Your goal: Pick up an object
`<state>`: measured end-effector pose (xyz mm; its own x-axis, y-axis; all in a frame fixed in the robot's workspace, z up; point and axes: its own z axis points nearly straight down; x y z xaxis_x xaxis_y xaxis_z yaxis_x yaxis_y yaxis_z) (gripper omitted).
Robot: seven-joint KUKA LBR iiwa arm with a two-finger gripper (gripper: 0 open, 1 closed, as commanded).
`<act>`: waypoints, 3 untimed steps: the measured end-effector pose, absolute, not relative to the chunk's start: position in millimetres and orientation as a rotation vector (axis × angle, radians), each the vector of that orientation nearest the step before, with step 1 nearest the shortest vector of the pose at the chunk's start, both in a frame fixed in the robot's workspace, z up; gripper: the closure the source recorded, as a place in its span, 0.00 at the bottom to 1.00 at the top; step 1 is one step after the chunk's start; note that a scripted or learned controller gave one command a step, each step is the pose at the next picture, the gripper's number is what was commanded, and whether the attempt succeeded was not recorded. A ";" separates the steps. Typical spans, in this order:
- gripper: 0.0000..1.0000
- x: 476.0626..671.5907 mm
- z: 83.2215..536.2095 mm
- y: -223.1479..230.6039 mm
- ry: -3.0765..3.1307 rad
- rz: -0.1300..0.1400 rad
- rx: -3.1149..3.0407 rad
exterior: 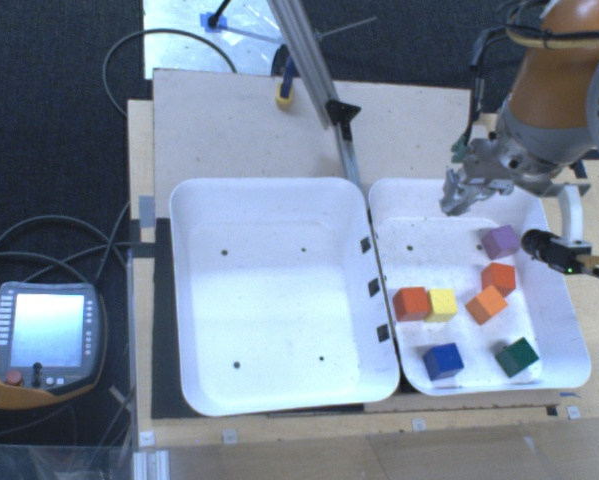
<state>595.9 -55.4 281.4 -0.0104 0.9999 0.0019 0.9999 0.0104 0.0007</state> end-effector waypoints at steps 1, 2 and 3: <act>1.00 591.8 263.9 -10.2 -2.231 -0.002 -2.210; 1.00 576.1 261.3 39.6 -2.232 -0.002 -2.208; 1.00 564.7 248.1 79.4 -2.231 -0.002 -2.210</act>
